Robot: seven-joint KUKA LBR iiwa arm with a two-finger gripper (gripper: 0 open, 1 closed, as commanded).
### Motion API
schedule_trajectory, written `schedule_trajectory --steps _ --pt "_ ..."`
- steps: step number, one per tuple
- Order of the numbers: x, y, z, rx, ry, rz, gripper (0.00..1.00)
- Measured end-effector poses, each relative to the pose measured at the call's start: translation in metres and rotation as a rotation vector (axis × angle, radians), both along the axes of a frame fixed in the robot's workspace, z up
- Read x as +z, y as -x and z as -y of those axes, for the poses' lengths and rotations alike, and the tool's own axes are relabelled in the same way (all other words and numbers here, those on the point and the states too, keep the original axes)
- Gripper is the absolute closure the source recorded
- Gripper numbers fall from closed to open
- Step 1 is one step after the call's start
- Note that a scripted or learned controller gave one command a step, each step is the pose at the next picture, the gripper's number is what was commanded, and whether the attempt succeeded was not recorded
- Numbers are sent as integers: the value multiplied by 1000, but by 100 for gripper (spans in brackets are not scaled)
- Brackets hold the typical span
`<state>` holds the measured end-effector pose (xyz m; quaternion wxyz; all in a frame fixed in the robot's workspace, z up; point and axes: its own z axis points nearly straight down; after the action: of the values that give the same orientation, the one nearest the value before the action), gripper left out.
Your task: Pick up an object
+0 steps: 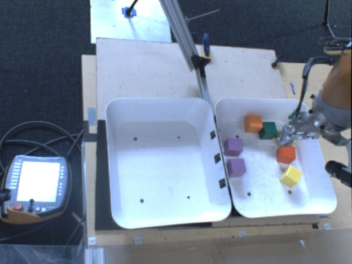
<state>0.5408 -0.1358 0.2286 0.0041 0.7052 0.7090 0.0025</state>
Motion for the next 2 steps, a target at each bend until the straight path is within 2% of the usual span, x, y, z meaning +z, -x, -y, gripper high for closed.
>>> schedule_trajectory --steps 1,2 --pt "65 -3 -2 1 0 1 100" --pt "69 -4 -2 0 -1 -6 100"
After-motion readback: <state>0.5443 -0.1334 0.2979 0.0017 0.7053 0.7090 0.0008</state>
